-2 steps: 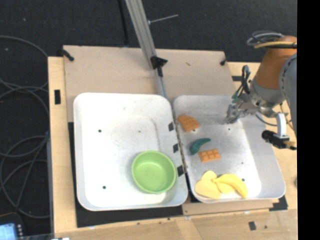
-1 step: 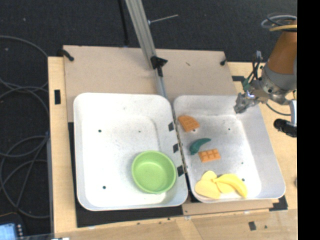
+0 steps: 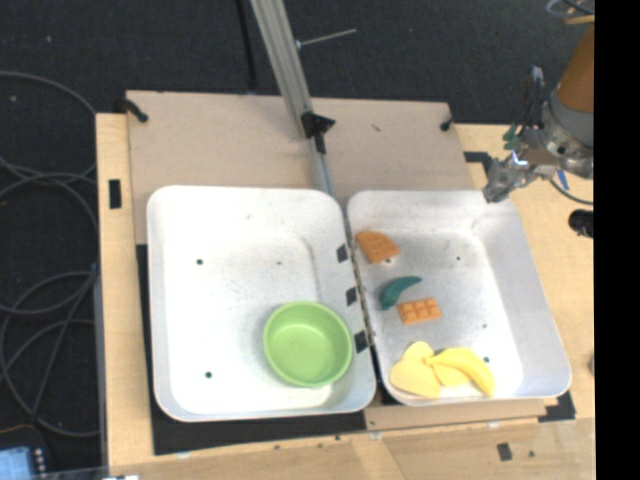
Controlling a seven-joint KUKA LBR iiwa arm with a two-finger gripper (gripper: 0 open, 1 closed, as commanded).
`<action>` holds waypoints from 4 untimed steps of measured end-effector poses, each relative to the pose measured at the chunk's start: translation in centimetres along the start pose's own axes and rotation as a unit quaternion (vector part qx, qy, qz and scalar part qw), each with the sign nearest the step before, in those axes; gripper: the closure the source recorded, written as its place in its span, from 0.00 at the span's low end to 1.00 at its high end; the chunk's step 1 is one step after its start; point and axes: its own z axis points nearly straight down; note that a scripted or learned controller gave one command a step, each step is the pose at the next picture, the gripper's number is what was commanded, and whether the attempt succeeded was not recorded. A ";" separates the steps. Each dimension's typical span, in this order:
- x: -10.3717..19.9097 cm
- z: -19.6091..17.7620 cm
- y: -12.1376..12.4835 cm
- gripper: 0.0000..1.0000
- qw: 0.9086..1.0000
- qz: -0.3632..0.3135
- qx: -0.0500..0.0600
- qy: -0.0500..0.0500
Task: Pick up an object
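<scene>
While waiting over the far right corner of the right bin [image 3: 520, 268], choose one thing for the gripper [image 3: 498, 184] to go for. Cannot tell from up here if the claw is open or closed. Nothing seen in it.

Four small things to choose from in the right bin, all well apart from the claw:
- orange block [image 3: 377, 247], near the left wall, toward the far corner. Chunky, with blunt corners.
- teal curved piece [image 3: 399, 289], just below the block. Thin and bent like a hook, with a pointy end.
- orange waffle piece [image 3: 418, 311], just beside the teal one. Flat, with little squares pressed in.
- yellow pile [image 3: 442, 370], by the near edge. Smooth and lumpy, maybe toy bananas.

Also a green bowl [image 3: 308, 343] in the near right corner of the left bin [image 3: 200, 268]. Round, shiny, probably plastic, and likely too wide to pinch except by the rim.

Best to try the orange waffle piece: out in the open, away from the walls. Move across and line up right above it. Open wide before going down. Go straight down, slowly. Pinch across the short sides. Take care not to bump the teal piece. Lift straight up and check for a real hold.
</scene>
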 end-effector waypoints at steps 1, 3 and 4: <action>-0.2 -4.7 0.2 1.00 1.000 -0.001 0.001 0.000; 11.0 -4.7 -2.8 1.00 1.000 -0.001 0.005 0.002; 15.6 -3.1 -3.3 1.00 1.000 0.000 0.005 0.001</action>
